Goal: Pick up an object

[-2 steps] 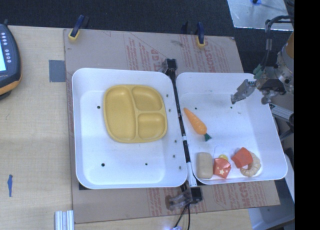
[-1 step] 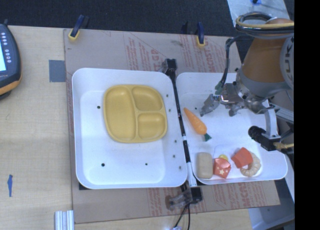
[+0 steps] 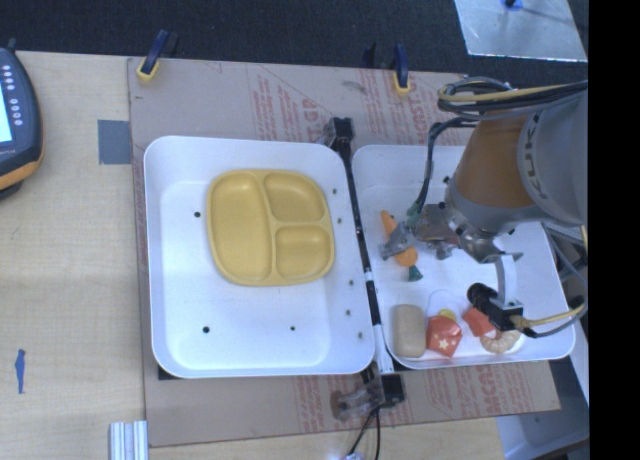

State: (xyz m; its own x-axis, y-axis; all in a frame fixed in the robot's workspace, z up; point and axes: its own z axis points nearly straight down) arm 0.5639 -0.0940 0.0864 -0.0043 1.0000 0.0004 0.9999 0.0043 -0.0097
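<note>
Red star-marked object (image 3: 444, 336) beside tan block (image 3: 407, 329) in right bin (image 3: 375, 173).

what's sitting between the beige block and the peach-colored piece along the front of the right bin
In the camera view, a red piece with a white star lies between the beige block and the peach-colored piece, with a smaller red-orange piece behind.

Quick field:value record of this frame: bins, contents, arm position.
left bin: holds a yellow divided plate
right bin: holds small items at its near end: beige block, red piece with star
orange bits: by the bin's left wall
arm: reaches in from the right, low over the right bin
gripper state: cannot tell
</note>
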